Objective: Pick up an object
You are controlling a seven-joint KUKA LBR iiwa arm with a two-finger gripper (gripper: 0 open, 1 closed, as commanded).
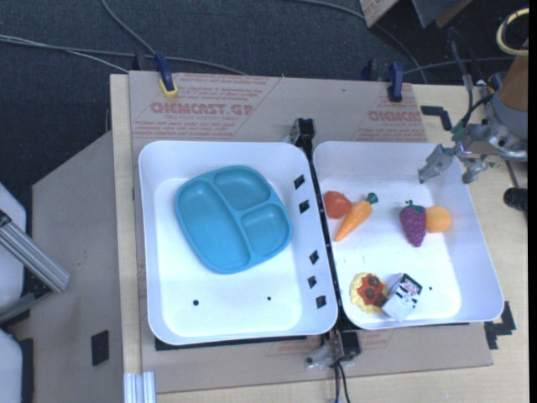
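My gripper (454,164) hangs over the back right corner of the right bin (382,159), open, with nothing between its fingers. Below and left of it lie a purple bunch of grapes (412,223) and a small orange fruit (437,218) touching each other. Further left sit a carrot (356,215) and a red tomato (336,203) side by side. At the bin's front lie a small pizza slice (367,290) and a white carton (404,295).
The left bin (168,292) holds a blue divided plate (233,217). Black clips mark the ridge between the bins (310,225). Clamps (166,81) hold the cardboard base at the back. Cables trail on the dark floor behind.
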